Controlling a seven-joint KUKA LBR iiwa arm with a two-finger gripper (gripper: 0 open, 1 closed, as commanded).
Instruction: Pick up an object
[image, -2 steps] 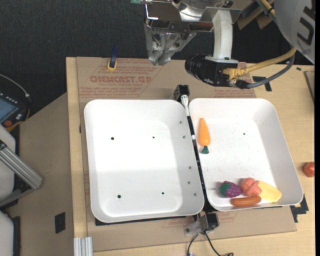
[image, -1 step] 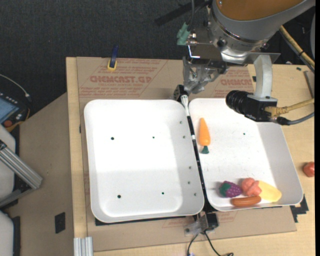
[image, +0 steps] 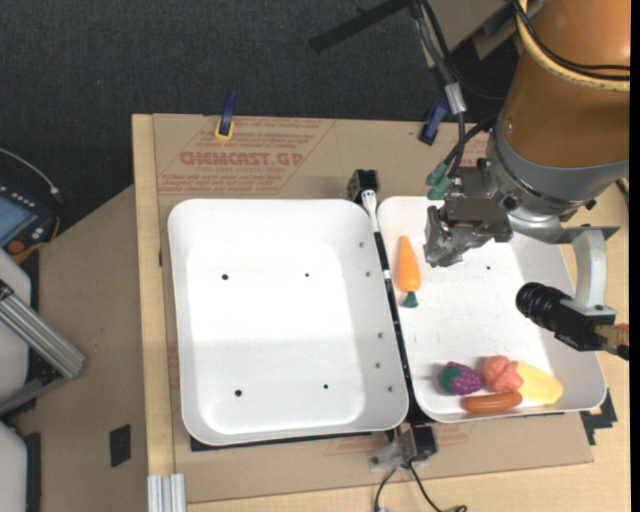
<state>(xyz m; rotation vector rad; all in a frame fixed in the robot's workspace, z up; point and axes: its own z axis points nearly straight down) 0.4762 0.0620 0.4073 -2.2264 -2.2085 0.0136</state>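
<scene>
Right bin (image: 560, 300): smooth plastic carrot (image: 407, 264), knobbly grapes (image: 461, 378), sausage (image: 492, 402); gripper (image: 443, 250) beside carrot, finger state indiscernible.

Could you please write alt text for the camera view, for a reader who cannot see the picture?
A grey robot arm with an orange band lowers its two-finger gripper into the right shallow white bin, just right of an orange plastic toy carrot. Purple toy grapes, a pink toy, a yellow toy and a red toy sausage cluster at that bin's near edge, beside the left white bin.
</scene>
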